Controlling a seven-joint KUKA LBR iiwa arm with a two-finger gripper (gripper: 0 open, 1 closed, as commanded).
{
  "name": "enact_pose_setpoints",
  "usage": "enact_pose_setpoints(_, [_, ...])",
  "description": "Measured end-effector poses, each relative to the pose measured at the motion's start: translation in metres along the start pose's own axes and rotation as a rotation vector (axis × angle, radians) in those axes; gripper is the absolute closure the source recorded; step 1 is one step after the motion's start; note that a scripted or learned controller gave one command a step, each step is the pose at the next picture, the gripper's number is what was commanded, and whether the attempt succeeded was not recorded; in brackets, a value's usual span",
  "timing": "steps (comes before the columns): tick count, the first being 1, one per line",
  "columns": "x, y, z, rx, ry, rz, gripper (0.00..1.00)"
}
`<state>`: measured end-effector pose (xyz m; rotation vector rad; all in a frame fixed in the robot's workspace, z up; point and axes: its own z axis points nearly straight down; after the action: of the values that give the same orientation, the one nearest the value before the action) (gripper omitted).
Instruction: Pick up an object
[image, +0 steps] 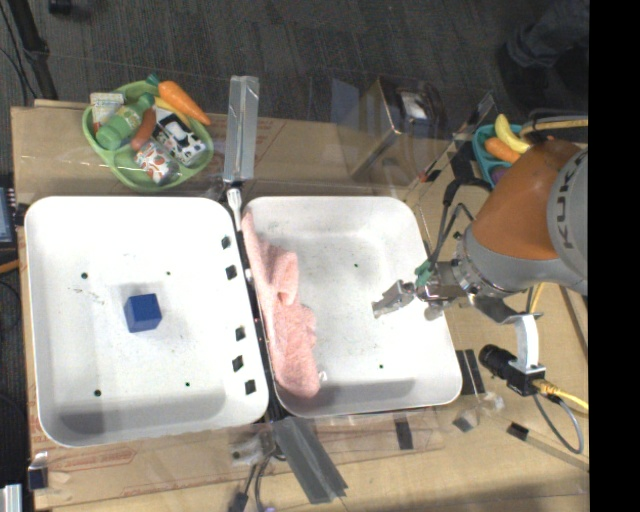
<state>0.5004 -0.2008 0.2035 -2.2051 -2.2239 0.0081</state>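
Camera view shows the worktop (60, 130), then two white bins: the right bin (400, 225) holds a pink cloth (285, 320) along its left wall, the left bin (60, 260) a blue cube (143, 312). The gripper (392, 299) hovers over the right bin, holding nothing; finger state cannot be told. Picking remains undone.

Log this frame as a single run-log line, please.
arm: over right bin | gripper: above bin floor, nothing between fingers | blue cube: left bin | pink cloth: right bin, along left wall
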Motion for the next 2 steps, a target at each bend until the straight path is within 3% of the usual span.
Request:
enact_pose_setpoints(1, [0.0967,0.0243,0.1090,0.001,-0.001,-0.189,0.00])
enact_pose_setpoints(2, [0.0958,0.0237,0.1034,0.008,0.000,-0.193,1.00])
